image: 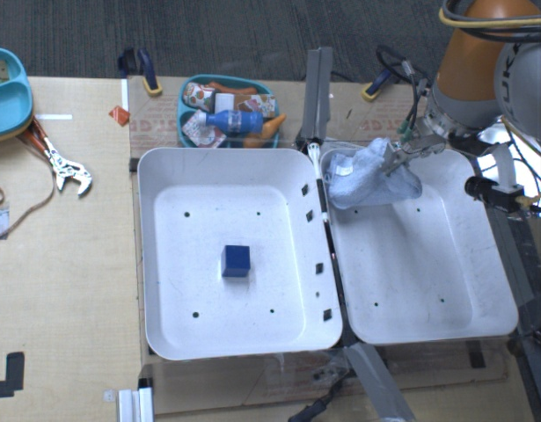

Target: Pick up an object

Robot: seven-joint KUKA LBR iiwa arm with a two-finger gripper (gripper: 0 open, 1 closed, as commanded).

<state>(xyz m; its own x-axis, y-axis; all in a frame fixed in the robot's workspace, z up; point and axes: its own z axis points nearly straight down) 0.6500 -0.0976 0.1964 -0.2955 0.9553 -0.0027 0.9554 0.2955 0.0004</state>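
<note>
A blue block (237,260) is sitting alone near the middle of the left bin (164,323), well apart from me, as I am working over the right bin (481,315) from its far corner. There my jaws (398,150) are hovering at the right-hand edge of a crumpled pale grey cloth (362,178), which is lying bunched against the far left wall of that bin, its long axis running from the jaws leftward toward the divider between the bins. Whether the jaws are spread or pinching a fold I cannot tell; cables and fabric are hiding them. The cloth, I judge, is the nearer pick; the block is lying far to the left. Beyond the bins, a teal tub (228,112) of packets is resting on the bench (59,280); no writing is legible.
</note>
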